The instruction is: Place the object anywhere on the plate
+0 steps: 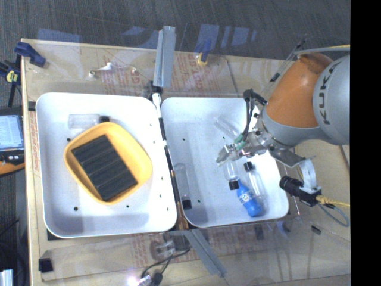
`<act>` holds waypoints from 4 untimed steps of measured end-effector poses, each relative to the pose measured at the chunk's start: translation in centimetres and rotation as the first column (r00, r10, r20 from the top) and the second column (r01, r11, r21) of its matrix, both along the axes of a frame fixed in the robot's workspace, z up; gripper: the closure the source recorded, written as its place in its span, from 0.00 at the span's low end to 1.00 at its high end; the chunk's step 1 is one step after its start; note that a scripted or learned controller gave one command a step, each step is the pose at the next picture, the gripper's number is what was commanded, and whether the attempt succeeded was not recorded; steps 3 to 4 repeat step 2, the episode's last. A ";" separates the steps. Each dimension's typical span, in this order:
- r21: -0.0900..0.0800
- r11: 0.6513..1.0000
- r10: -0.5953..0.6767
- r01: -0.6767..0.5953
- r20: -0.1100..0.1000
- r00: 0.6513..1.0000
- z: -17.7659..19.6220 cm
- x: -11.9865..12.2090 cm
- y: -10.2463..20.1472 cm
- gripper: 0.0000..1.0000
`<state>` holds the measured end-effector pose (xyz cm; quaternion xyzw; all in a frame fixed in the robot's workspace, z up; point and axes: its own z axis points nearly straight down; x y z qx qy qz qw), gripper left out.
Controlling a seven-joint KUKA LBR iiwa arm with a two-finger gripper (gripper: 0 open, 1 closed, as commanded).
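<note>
The pincer (233, 154) hangs low over the right bin (196, 207), just above a clear bottle (247, 192) with a blue label that lies on the bin's floor; how far it is open I cannot tell. The yellow plate (140, 159) with its dark ribbed centre sits in the left bin (53, 213), well apart from the bottle.

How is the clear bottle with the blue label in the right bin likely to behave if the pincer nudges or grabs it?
The bottle lies on its side on the right bin's flat floor, so a nudge would probably roll it. It looks like clear thin plastic, so likely light, and smooth enough to slip or squash in a pinch. The pincer sits just above it.
</note>
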<state>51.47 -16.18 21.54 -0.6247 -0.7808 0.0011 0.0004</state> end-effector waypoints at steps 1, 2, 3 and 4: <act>0.003 0.970 0.243 -0.243 -0.002 0.970 -2.4 0.8 9.7 1.00; 0.003 0.970 0.243 -0.243 -0.002 0.970 -2.4 0.8 9.6 0.00; 0.003 0.970 0.243 -0.243 -0.002 0.970 -2.4 0.8 9.6 0.00; 0.003 0.970 0.243 -0.243 -0.002 0.970 -2.4 0.8 9.6 0.00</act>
